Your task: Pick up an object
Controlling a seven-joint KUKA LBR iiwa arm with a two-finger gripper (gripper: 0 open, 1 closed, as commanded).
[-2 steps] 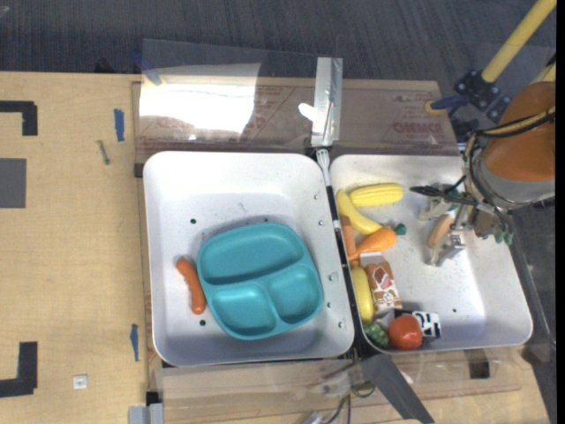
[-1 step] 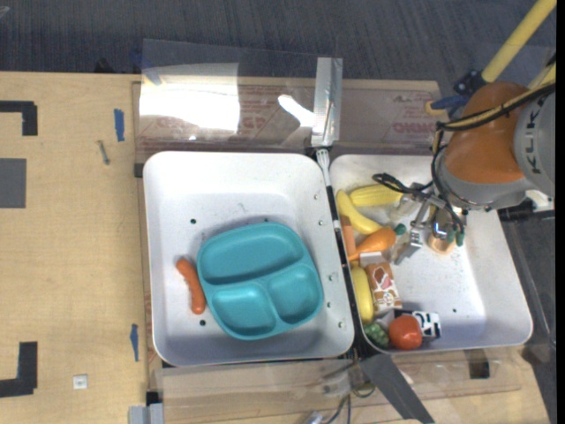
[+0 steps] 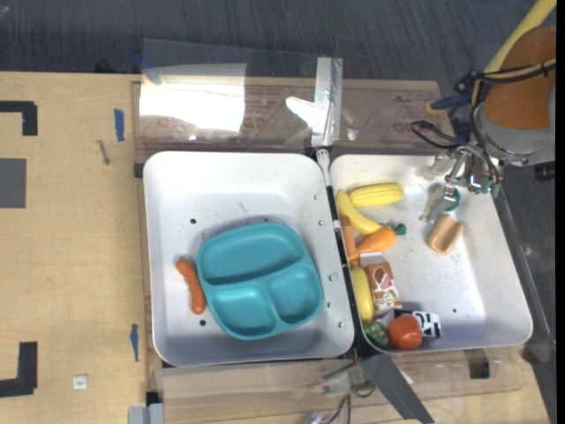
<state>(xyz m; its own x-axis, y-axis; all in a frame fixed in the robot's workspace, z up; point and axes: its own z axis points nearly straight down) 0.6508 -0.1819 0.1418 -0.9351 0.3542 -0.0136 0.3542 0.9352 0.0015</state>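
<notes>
At the right of the frame I have the gripper (image 3: 452, 184) low over the right bin (image 3: 494, 299), just above a tan cylinder (image 3: 444, 234) lying apart from the toy food piled along the bin's left wall. I cannot tell the gripper's state. My worry: the round cylinder may roll from a glancing touch, leaving me with nothing.

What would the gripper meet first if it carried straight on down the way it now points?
Probably the tan cylinder, lying just below and beside the gripper in the right bin. Depth is hard to judge from this slanted view, so it might pass it and meet the bin's floor instead.
</notes>
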